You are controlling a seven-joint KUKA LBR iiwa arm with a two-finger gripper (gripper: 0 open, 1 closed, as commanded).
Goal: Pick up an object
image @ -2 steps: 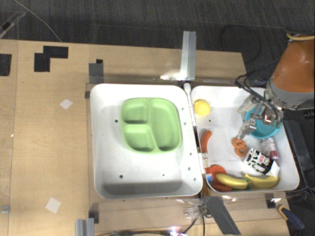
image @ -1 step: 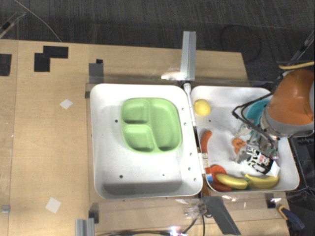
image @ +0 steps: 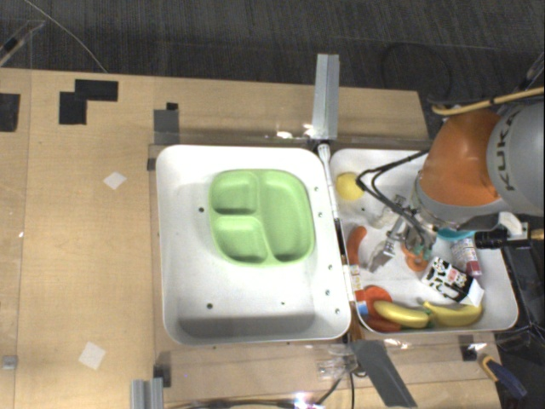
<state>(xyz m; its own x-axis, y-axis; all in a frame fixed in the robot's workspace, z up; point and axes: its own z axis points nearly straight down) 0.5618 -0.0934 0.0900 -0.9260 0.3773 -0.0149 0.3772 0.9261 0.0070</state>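
Note:
My gripper [image: 382, 252] hangs low in the right bin [image: 509, 312], near its middle, under the orange wrist band. A red object [image: 356, 242] lies just to its left and an orange one [image: 416, 259] just to its right. A yellow ball [image: 347, 186] sits at the bin's back left. Two bananas [image: 428, 315] lie along the front wall beside another red piece [image: 372, 295]. A black-and-white box [image: 450, 281] rests to the right. Nothing shows as lifted by the gripper.
The left bin [image: 183, 254] holds a green divided plate [image: 260, 216]. A ridge between the bins runs just left of the gripper. A small pink and blue bottle [image: 467, 251] lies under the arm at the right.

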